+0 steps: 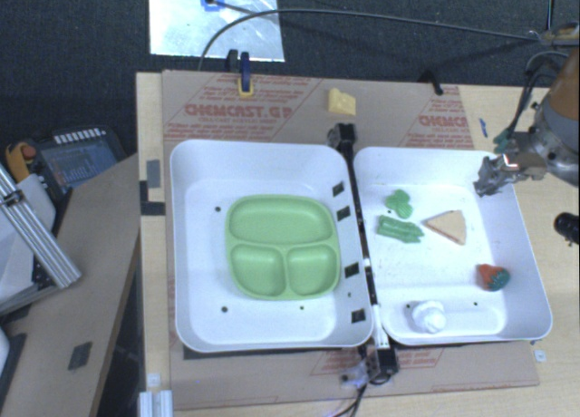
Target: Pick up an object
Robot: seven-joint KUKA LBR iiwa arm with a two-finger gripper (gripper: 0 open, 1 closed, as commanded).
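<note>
From the camera view, the gripper (494, 173) is hovering at the right bin's (517, 225) far right rim, nothing in it; whether it's open or closed, I cannot tell. The tan wedge (446, 226) is lying nearest, mid-bin, beside the green pieces (399, 221). This looks like the approach step: next it's needing to swing inward over the wedge and drop.
</note>
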